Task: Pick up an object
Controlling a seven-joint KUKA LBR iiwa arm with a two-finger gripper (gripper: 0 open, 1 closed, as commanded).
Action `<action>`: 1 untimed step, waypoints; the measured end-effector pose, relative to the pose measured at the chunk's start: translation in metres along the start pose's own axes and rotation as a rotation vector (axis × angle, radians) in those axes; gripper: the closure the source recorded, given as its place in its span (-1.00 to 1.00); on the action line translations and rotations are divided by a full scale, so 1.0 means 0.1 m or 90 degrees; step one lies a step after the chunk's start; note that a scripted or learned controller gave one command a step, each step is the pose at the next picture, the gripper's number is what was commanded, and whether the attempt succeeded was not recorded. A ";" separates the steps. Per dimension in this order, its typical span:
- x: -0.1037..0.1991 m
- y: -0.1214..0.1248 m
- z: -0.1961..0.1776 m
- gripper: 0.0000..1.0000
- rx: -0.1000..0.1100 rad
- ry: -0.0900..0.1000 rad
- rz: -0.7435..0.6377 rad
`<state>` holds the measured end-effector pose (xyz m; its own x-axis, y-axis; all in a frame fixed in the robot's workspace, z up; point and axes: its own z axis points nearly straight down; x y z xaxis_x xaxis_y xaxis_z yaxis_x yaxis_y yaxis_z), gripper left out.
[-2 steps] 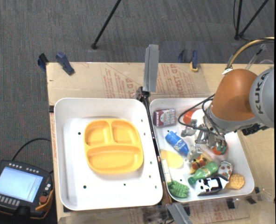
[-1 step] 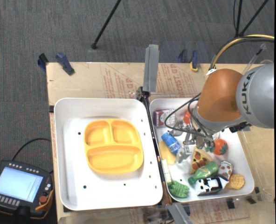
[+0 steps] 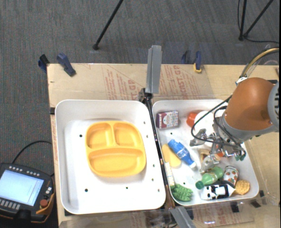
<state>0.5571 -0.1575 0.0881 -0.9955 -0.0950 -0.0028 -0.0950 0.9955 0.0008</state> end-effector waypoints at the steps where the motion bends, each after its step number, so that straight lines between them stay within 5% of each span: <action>1: 0.14 0.70 0.00 -1.00 -0.002 0.001 0.016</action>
<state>0.5362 -0.0889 0.0880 -0.9976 -0.0695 -0.0016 -0.0695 0.9976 0.0033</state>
